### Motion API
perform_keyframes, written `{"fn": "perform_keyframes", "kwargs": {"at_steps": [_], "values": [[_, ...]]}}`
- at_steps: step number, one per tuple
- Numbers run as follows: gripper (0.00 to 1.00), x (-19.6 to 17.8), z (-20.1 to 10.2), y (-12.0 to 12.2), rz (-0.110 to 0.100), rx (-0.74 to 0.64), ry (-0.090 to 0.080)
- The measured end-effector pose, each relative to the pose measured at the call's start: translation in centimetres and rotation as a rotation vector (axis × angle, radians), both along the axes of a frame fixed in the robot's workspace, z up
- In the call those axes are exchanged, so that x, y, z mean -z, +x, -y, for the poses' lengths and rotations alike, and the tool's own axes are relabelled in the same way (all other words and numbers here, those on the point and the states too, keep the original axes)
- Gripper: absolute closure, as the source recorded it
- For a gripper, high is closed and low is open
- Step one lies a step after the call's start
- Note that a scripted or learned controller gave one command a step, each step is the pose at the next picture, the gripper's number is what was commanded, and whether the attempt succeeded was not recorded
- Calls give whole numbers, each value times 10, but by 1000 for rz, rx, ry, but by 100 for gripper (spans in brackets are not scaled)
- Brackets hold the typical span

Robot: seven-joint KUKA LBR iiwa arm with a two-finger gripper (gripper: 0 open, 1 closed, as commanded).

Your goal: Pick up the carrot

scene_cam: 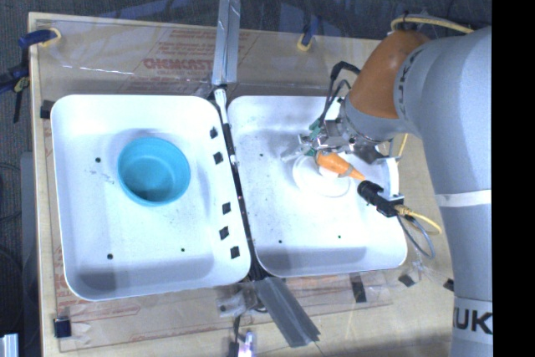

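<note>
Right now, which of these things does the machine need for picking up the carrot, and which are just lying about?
Part of the job:
carrot, in the right bin
gripper, at the carrot's end

Just lying about:
blue bowl, in the left bin
clear round dish under the carrot

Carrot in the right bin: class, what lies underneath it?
The carrot rests on a pale round disc on the right bin floor. The gripper covers its leafy end.
</note>
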State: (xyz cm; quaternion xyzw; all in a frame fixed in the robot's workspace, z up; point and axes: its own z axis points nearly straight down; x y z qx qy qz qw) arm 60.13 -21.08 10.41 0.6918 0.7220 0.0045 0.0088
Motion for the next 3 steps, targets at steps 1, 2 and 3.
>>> {"fn": "perform_keyframes", "kwargs": {"at_steps": [1,2,3], "values": [[0,-99,-1,-31,-19,-125,4],[0,-92,-1,-61,-22,-170,5],[0,13,-1,-34,-22,-24,6]]}}
